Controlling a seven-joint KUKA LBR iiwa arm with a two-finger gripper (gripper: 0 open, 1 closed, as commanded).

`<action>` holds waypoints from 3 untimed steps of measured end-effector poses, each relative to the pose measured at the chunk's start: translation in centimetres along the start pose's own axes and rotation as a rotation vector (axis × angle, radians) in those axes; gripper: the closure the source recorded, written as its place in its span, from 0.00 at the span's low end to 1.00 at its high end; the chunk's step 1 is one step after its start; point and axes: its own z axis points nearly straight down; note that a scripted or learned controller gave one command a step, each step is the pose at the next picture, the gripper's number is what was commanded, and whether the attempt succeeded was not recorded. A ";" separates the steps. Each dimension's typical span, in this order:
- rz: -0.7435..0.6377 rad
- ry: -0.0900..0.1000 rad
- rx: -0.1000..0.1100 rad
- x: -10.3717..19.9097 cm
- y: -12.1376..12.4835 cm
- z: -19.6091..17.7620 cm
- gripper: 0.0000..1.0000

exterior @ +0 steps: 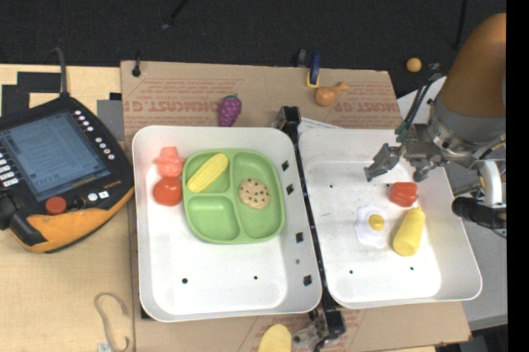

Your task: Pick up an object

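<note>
My gripper [405, 168] hangs over the far right part of the right bin [463, 284], open, with nothing between its two dark fingers [382, 164]. Just below it a small red toy [403, 193] lies on the bin floor, close to the fingertips but apart from them. A fried-egg toy [372, 225] and a yellow bottle [408, 231] lie a little nearer the front. In the left bin [215, 292] a green divided plate [219, 220] carries a corn cob [205, 172] and a cookie [254, 193]. A pink toy [169, 161] and a red tomato-like toy [167, 191] sit beside the plate.
A black divider [299, 202] runs between the bins. Behind them on the cardboard lie purple grapes [230, 109], an orange pear-shaped toy [329, 93] and a blue-yellow clip [313, 71]. A teach pendant [58, 168] rests at the left. A yellow toy [275, 338] lies at the front edge.
</note>
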 end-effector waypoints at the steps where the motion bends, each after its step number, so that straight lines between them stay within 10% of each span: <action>1: -0.002 -0.001 -0.012 0.0 0.2 -0.8 0.00; 3: -0.007 0.000 -0.009 0.7 1.9 11.0 0.00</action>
